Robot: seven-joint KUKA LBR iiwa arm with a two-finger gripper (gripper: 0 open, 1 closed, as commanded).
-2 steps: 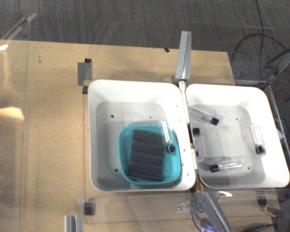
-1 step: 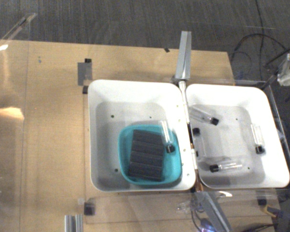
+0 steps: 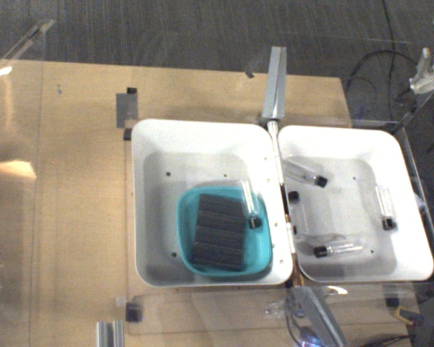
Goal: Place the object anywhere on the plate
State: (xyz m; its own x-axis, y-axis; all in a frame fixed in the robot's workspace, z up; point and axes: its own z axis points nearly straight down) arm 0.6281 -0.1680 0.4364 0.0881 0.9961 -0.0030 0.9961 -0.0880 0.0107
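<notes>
Whether my gripper is open, closed or holding anything I cannot tell. On the side I reach in from sits the right bin (image 3: 412, 194), a shallow white plastic tray with rounded corners and a smooth, faintly glossy floor. In it I count three tubes, all clear and slender with a black cap at one end. One (image 3: 304, 173) lies slantwise near the bin's upper left, one (image 3: 384, 206) lies almost straight up and down by the right wall, and one (image 3: 338, 249) lies nearly level along the lower edge. They are well apart from each other. A small black spot (image 3: 292, 195) sits by the left wall; I cannot tell what it is. The left bin (image 3: 150, 215) touches this one along a shared edge and is the same white, rounded shape. It holds one plate (image 3: 185, 226), teal, squarish with soft corners and a raised rim, set toward the bin's lower right. On the plate lies one black block (image 3: 218, 231), rectangular and matte, ribbed crosswise in several ridges and slightly tilted. A fourth tube (image 3: 249, 202) lies just beside the block, on the plate's right side. Its clear body points up past the rim and its black cap rests on the teal. So there are four tubes in all, one on the plate and three in the other bin. A grey metal bar (image 3: 276, 84) runs up from the seam between the two bins. Under everything lies the pale wooden bench (image 3: 65, 215), smooth and glare-streaked, with dark ribbed carpet (image 3: 166, 16) beyond it.
</notes>
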